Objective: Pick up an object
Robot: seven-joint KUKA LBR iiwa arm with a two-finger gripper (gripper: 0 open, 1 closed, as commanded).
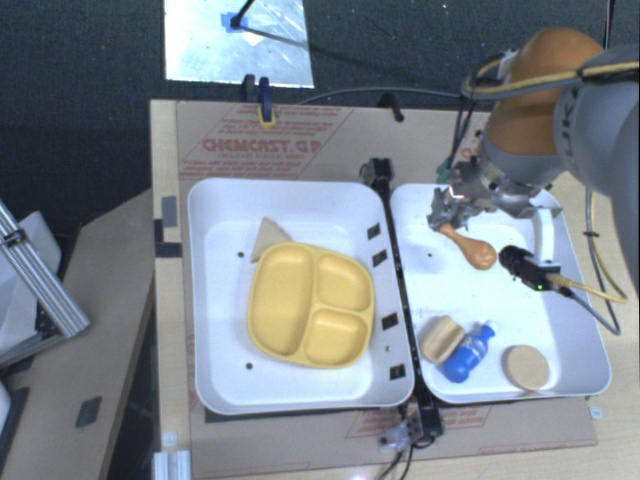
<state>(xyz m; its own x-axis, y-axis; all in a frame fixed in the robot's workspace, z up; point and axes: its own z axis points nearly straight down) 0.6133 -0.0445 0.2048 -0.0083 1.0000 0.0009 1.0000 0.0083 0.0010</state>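
Dark carpet (80,68) lies behind your tabletop (120,268), with a shiny sheet (235,28) on it at the far side. The arm (590,118) reaches in from the right and bends down over the far part of the right bin (590,368). The left bin (215,368) sits just beside it, their inner walls touching along the middle. The left bin holds a yellow divided plate (310,303) and, at the plate's far corner, a tan wedge (268,236) that is partly tucked under it. The right bin holds a wooden spoon (472,246) near its far wall. Along its near wall are a tan block (441,338), a blue bottle (468,353) leaning against the block, and a round tan disc (526,366) a little apart. Your end effector (452,211) is low at the thin handle end of the spoon. From this angle you cannot tell whether it is apart or together, or whether it has the handle at all. I'd judge you are at the grasp step on the spoon, with nothing clearly lifted. The next move calls for a firm closure on that narrow handle, then a straight rise. Watch that the heavy bowl end does not swing or slip out.
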